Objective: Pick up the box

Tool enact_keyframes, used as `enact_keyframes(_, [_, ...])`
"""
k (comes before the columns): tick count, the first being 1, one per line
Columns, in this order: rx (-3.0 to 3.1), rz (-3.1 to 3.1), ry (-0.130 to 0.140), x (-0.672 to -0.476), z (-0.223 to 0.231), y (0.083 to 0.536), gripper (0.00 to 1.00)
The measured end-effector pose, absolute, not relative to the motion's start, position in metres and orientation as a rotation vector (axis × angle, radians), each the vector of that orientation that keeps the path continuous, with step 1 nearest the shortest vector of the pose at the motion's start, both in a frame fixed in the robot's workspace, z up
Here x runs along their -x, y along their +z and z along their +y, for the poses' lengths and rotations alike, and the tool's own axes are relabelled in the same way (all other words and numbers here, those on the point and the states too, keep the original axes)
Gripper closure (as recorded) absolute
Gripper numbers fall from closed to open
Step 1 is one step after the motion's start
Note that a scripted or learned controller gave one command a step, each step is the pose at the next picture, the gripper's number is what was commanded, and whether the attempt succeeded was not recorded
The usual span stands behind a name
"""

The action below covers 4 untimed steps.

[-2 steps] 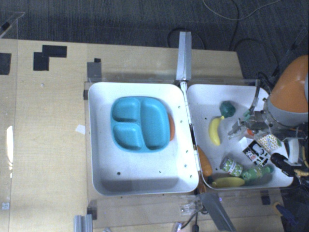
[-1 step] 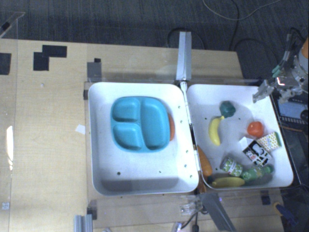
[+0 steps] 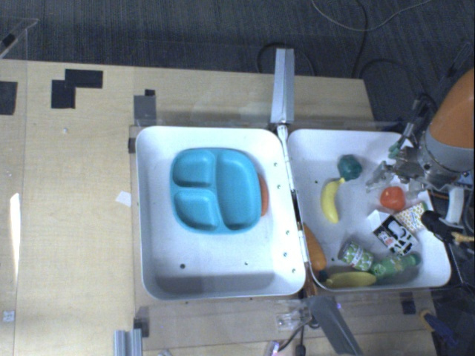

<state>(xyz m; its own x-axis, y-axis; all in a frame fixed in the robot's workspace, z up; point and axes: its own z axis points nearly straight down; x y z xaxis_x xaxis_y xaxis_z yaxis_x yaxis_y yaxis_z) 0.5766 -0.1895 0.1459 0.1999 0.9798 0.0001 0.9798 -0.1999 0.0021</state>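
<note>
- Starting at the left bin (image 3: pixel 148 221): holds a blue divided tray (image 3: pixel 215 189) w/ smth orange tucked under its right edge; none of it near the target.
- Moving to the right bin (image 3: pixel 304 199): yellow banana (image 3: pixel 330 201) mid-left, teal lump (image 3: pixel 350 167) above it, an orange item (image 3: pixel 315 252) against the divider wall.
- Front of the bin is crowded: green bottle-like item (image 3: pixel 356 256), a 2nd yellow piece (image 3: pixel 351 279), green bits (image 3: pixel 393 265).
- Box (image 3: pixel 398 228) lies flat at right-centre, black/white print, tilted diagonally. Judged light, stiff cardboard, prob. slick print; crushable if squeezed hard. Best hold: across the short width, mid-length.
- Red-orange ball (image 3: pixel 392 197) sits just beside the box's upper end, green bits touch near the lower end; both could foul a finger.
- Gripper (image 3: pixel 404 170) hangs above the ball, near the box, nothing seen between the fingers; open or closed, can't tell, too small and cluttered.
- Arm's orange band at far right.
</note>
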Motion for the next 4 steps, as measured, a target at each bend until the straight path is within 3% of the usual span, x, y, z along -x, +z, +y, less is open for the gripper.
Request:
enact_keyframes(1, [-2.639, 1.697, 0.006, -0.626, -0.173, 0.238, 0.0])
enact_keyframes(2, [-2.665, 1.664, 0.002, -0.57, -0.185, 0.114, 0.0])
enact_keyframes(3, [-2.655, 1.678, 0.005, -0.526, -0.109, 0.148, 0.0])
enact_keyframes(4, [-2.687, 1.625, 0.004, -0.579, -0.127, 0.198, 0.0])
